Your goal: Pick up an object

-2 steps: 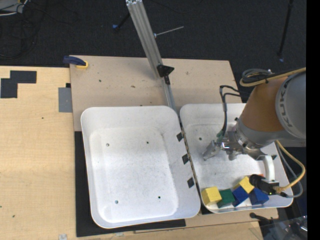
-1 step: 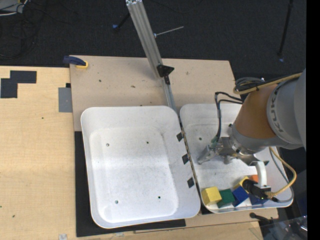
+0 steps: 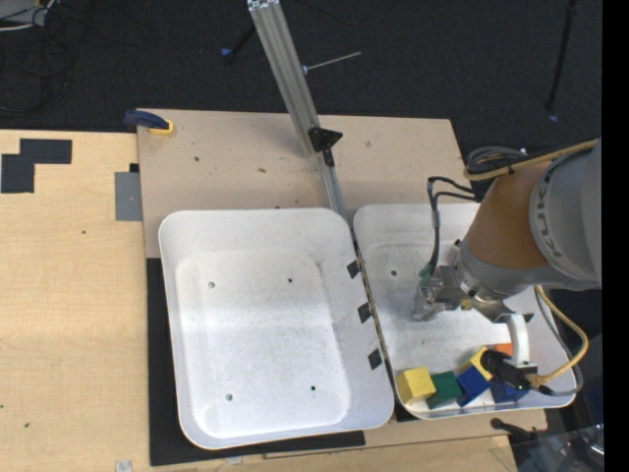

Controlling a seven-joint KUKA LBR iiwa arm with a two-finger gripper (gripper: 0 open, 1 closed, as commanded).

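Note:
My gripper [image 3: 425, 306] hangs low over the middle of the right bin [image 3: 393, 239], below the grey arm with its orange band. Its tip is close to the bin floor, and nothing shows between it and the floor. Small blocks lie clustered in the bin's front corner: a yellow block [image 3: 416, 383], a green block [image 3: 443, 389], a blue block [image 3: 473, 387] and a second yellow piece [image 3: 482, 362]. An orange piece [image 3: 503, 350] peeks out beside a black part. The gripper is up and to the left of this cluster, apart from it.
The left bin [image 3: 197, 264] sits beside the right one, with black clips along the shared wall. A slanted aluminium post [image 3: 290, 67] rises behind the bins. Cables trail from the arm over the right bin's right rim.

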